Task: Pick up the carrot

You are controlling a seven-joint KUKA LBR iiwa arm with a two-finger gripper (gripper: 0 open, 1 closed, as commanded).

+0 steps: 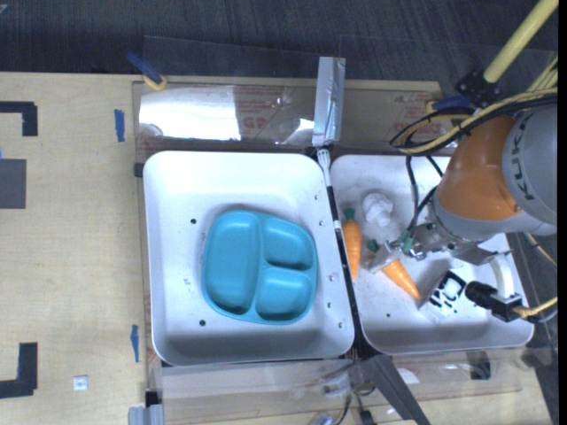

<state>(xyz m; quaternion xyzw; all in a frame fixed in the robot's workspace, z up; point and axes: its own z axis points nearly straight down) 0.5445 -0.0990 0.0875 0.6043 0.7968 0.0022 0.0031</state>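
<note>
One carrot lies apparently just below the claw.

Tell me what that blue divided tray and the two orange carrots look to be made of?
The blue tray looks like moulded plastic: one even colour, rounded compartments, a soft matte sheen. The carrot by the bin's left wall and the carrot nearer the middle look like toy food, probably plastic or rubber: uniformly bright orange and smooth, though the view is too small to be sure.
</note>
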